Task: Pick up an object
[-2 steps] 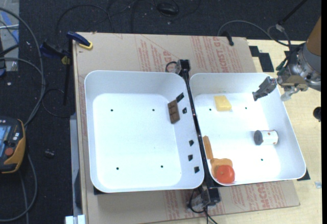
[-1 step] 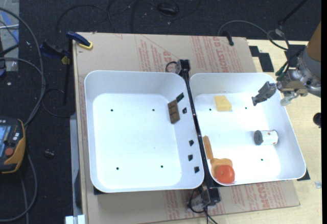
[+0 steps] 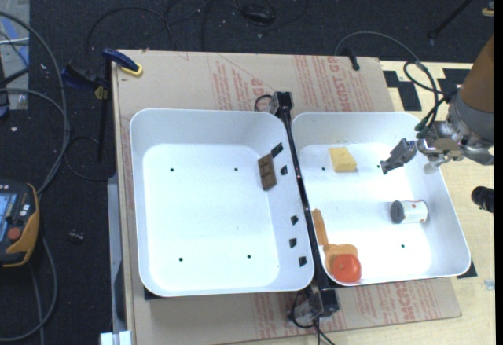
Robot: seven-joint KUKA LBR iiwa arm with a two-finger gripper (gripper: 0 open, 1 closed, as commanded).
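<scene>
My gripper (image 3: 414, 160) hangs over the right bin (image 3: 440, 178) near its right wall, open, with nothing between its fingers. A small grey-and-white cylinder (image 3: 409, 211) lies on the bin floor just below it in the view. A yellow block (image 3: 343, 159) rests to the gripper's left. In the bin's near left corner sits a red ball-like object (image 3: 345, 266) with an orange handle (image 3: 318, 225) running up along the wall. A brown block (image 3: 268, 173) leans at the right side of the left bin (image 3: 157, 178).
The grey arm with its orange band (image 3: 476, 104) comes in from the right over the bench. A dark divider (image 3: 295, 186) with clips runs between the bins. Cables and a blue-yellow clamp (image 3: 122, 62) lie beyond the cardboard's far left corner.
</scene>
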